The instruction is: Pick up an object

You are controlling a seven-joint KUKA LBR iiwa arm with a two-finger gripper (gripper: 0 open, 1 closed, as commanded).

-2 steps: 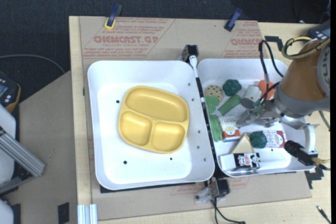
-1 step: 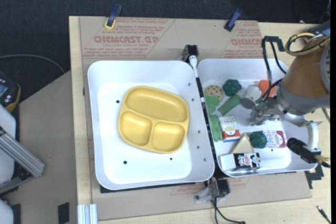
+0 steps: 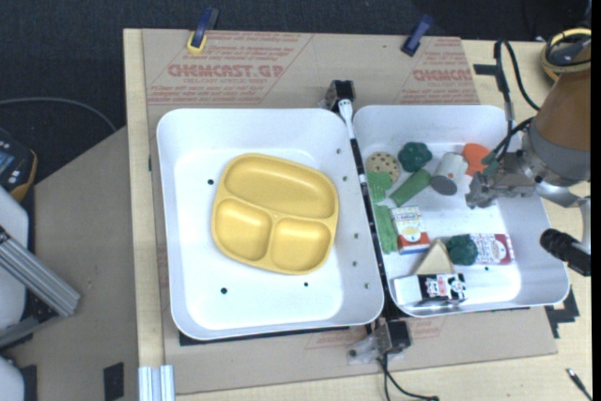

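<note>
A bench seen from above at a slant carries two shallow white bins side by side. The left bin (image 3: 178, 230) holds a yellow divided tray (image 3: 274, 213) with three compartments, lying roughly in its middle. The right bin (image 3: 526, 291) holds a crowd of small items: a round speckled cookie (image 3: 381, 164), a dark green leafy piece (image 3: 414, 154), a green stick-shaped piece (image 3: 409, 188), a grey cylinder (image 3: 447, 176), an orange piece (image 3: 476, 154), a small carton (image 3: 409, 230), a tan wedge (image 3: 436, 257), a second dark green lump (image 3: 461, 249), a red and white packet (image 3: 491, 249) and a black and white box (image 3: 440, 287) near the bin's lower edge. The grey arm with its orange band reaches in from the right, and its gripper (image 3: 486, 186) sits low over the upper right part of the right bin, just beside the grey cylinder and the orange piece. Whether the gripper is open or closed cannot be told from this angle, and no item is visibly in its grasp. No single item is named as the target; the nearest candidates are the cylinder and the orange piece. The likely risks: the cylinder may roll away when touched, the neighbouring items sit close enough that a closing grasp could pinch two together or push one aside, and a descent slightly off centre could come down on the bare bin floor.
</note>
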